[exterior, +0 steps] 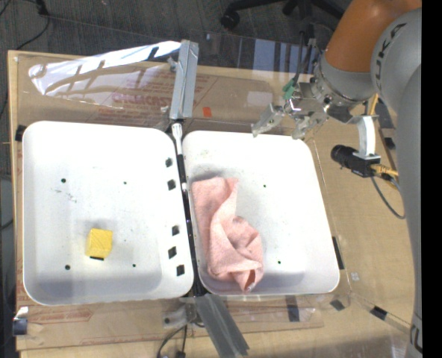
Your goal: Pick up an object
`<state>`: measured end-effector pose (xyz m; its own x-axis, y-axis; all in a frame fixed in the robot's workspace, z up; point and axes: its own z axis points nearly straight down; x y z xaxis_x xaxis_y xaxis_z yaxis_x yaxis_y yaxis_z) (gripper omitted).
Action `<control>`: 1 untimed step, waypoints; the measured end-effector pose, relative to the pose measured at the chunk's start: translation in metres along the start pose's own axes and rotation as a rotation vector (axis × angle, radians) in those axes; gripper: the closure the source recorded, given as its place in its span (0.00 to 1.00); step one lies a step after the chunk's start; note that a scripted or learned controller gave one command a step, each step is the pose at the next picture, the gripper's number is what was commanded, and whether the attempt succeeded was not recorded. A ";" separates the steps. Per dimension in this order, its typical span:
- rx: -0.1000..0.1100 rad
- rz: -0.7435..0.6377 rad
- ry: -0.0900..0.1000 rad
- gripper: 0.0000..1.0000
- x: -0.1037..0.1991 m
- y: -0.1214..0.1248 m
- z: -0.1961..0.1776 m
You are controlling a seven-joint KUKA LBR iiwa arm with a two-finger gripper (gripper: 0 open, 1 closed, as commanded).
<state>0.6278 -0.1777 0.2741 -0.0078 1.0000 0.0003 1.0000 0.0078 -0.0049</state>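
Gripper first: it hangs at the upper right, over the far rim of the right bin, with its two thin fingers spread apart and nothing between them. It sits at the end of a grey arm that comes in from the right, with a broad orange band just above the wrist.

Below lies a tan bench, seen from above at a slant. On it sit two shallow white bins side by side, their inner rims touching along the middle.

Left bin: a small yellow block rests on the floor near the front, towards the left side, well apart from the gripper.

Right bin: a crumpled pink cloth lies along the left side, against the wall shared with the other bin, running from the middle of the bin down to its front edge. The gripper is above and to the right of the cloth, not touching it.

A small orange speck sits on the bench just behind the bins, near where they meet.
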 end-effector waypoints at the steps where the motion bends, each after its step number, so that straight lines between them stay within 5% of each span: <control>1: -0.001 -0.174 -0.001 0.00 0.057 0.012 0.181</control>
<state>0.6386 -0.1211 0.0927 -0.1809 0.9835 0.0003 0.9835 0.1809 -0.0042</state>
